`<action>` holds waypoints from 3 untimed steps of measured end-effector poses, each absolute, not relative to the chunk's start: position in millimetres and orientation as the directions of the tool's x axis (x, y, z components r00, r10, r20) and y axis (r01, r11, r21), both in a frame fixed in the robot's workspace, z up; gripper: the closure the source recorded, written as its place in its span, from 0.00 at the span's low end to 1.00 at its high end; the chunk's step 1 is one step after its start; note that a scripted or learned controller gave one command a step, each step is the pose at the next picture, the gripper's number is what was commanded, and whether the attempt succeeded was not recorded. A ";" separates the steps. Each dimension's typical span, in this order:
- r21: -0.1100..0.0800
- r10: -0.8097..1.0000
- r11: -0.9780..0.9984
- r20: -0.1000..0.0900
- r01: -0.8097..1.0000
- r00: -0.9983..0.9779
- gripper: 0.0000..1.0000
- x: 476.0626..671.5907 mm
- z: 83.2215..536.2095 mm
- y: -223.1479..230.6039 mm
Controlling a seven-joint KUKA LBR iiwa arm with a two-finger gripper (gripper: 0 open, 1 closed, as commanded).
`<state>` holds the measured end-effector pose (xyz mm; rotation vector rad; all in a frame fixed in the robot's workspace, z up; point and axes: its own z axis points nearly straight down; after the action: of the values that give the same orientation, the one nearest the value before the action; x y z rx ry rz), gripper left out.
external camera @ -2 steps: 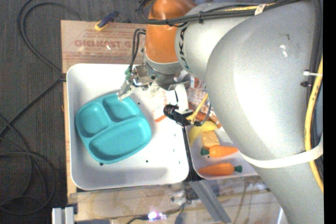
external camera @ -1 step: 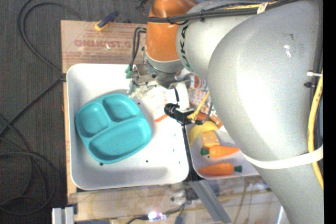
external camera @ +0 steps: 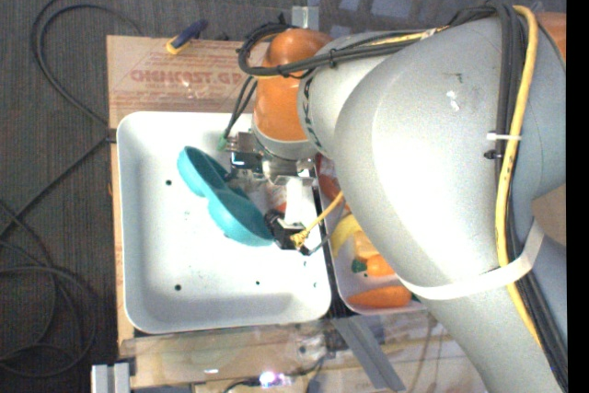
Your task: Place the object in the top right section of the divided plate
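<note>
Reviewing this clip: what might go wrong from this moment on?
1. The arm ends right at the teal object in the left bin; moving lower might shove it rather than grasp it.
2. The arm covers most of the right bin, where a yellow item and an orange item lie, so any placement there would be hard to check.

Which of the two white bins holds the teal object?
The left bin in view, seen almost whole: the teal object lies near its middle. The right bin, mostly under the arm, shows a yellow thing and an orange thing.
</note>
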<state>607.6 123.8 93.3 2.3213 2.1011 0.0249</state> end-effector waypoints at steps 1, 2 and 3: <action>-0.001 0.953 -0.303 -0.005 0.953 0.303 1.00 630.6 183.1 92.4; -0.003 0.953 -0.303 -0.011 0.953 0.303 1.00 630.2 191.1 91.8; -0.002 1.000 -0.001 -0.004 1.000 0.001 1.00 614.6 229.6 102.8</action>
<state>614.6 102.8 229.6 2.2216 2.2197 -0.0065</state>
